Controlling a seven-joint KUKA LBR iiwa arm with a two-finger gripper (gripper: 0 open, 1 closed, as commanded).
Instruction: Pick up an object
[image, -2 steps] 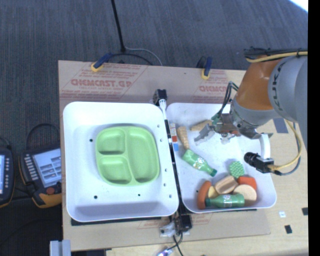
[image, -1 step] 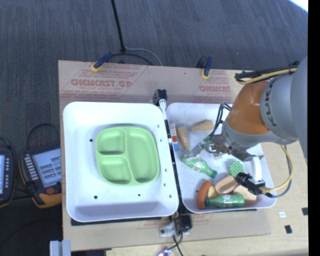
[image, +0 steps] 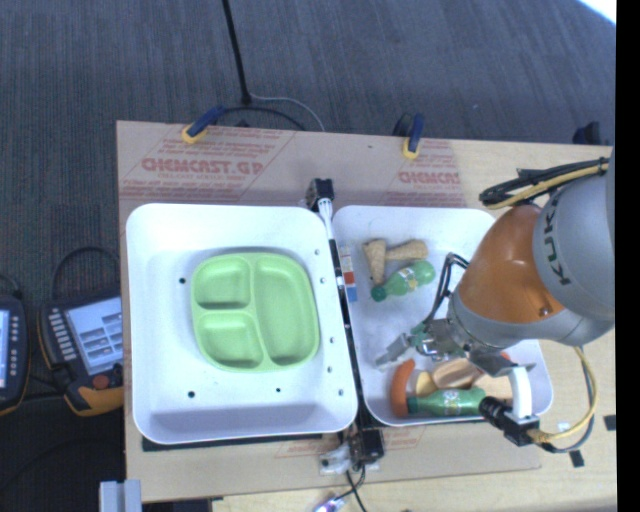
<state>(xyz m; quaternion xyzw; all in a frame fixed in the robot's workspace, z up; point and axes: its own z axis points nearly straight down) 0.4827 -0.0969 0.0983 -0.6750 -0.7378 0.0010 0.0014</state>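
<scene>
The gripper (image: 432, 345) hangs low inside the right bin (image: 372, 395); whether its fingers are open or closed cannot be told. Just below them, crowded into the near corner, lie a green bottle (image: 445, 402), an orange ball (image: 402, 380) and a tan piece (image: 455, 375), likely targets. A second small green bottle (image: 403, 280) lies above. The green divided tray (image: 254, 310) occupies the left bin.

Red "CHEMCAST GP" print — on board (image: 205, 167); "KUKA" — on arm (image: 570, 250).
</scene>
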